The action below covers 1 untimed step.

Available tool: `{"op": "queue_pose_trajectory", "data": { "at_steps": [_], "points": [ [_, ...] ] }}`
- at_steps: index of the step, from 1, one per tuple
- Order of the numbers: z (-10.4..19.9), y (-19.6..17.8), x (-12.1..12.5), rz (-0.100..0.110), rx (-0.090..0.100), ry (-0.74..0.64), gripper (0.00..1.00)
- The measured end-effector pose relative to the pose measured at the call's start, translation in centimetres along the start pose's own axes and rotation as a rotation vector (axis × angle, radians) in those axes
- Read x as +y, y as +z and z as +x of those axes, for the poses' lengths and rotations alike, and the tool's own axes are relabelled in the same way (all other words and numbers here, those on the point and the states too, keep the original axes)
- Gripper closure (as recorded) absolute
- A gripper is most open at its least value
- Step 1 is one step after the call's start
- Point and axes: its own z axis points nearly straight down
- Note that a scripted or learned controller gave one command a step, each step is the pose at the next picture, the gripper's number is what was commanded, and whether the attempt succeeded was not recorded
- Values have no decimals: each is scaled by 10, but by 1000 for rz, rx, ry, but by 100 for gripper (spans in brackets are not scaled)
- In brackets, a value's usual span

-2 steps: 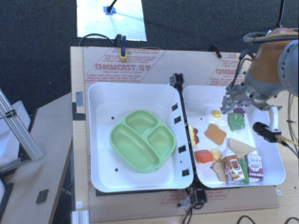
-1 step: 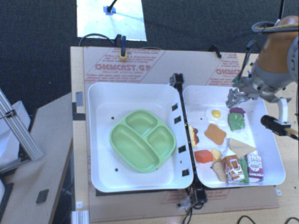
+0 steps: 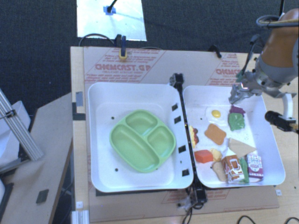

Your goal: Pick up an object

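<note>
Hovering over the right bin (image 3: pixel 268 139), claw (image 3: pixel 236 97) — grip state unclear, green toy (image 3: pixel 236 121) just below it

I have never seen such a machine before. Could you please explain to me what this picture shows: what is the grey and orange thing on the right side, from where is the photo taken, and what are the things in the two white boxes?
The photo comes from one fixed camera above a bench, looking down at a slant. The grey and orange thing is a robot arm reaching in from the right. At its end is a gripper, a small two-finger claw for picking things up. It hangs over the back of the right bin, above the toys, and I see nothing held in it.

The left bin holds a green divided plate. The right bin holds toy food: a fried egg, a green vegetable with a purple piece, an orange slice, a red piece, a pale wedge and some small printed packets.

Under the bins lies a printed board.
</note>
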Motion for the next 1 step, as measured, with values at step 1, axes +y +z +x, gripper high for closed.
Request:
{"op": "queue_pose_trajectory", "data": {
  "at_steps": [1],
  "points": [
    [36, 9, -37, 6, 2, -2, 100]
  ]
}}
